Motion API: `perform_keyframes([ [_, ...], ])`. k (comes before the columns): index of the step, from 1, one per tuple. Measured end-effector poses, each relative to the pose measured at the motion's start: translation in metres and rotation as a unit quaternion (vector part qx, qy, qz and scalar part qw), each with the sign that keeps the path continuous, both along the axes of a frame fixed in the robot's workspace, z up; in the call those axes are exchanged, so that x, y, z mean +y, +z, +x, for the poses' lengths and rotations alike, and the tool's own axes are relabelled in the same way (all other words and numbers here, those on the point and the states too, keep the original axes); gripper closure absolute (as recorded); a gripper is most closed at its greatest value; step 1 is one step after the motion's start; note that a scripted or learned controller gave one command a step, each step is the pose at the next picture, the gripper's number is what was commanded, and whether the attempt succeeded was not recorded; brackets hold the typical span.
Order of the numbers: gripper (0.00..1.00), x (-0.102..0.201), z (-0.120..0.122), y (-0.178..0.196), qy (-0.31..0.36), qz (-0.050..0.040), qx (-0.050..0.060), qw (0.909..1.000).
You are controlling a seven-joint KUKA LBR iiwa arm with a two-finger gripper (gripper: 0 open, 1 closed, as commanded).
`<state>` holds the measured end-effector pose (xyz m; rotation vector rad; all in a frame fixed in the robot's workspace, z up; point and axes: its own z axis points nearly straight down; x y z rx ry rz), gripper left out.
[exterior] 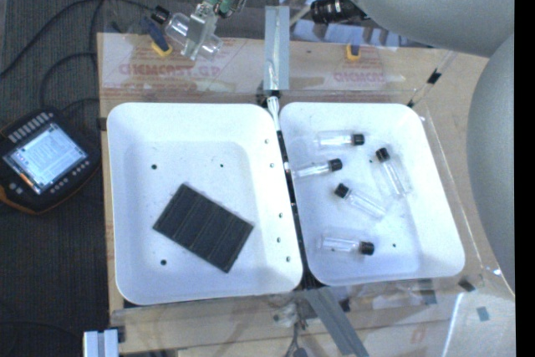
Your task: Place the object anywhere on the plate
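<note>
The gripper [194,33], fingers closed on a clear glass vial [191,31], hangs beyond the left white bin's [134,180] twelve o'clock rim, so carrying to the dark ribbed rectangular plate [203,227] at that bin's six o'clock seems left, with release.

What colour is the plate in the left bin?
Dark grey to black with ribbed stripes; the plate shows best in the camera view.

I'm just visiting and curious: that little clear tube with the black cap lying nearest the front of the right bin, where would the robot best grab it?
Probably across the middle of the vial's clear body, coming straight down from above. It lies flat on the right bin's floor, apart from the other vials, so both long sides look free.
</note>
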<state>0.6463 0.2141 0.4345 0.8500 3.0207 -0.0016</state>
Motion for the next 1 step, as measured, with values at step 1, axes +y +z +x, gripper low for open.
perform_keyframes([
  [1, 1.0, 0.0192, 0.0147, -0.0006, 0.133, 0.0003, 0.0, 0.9911],
])
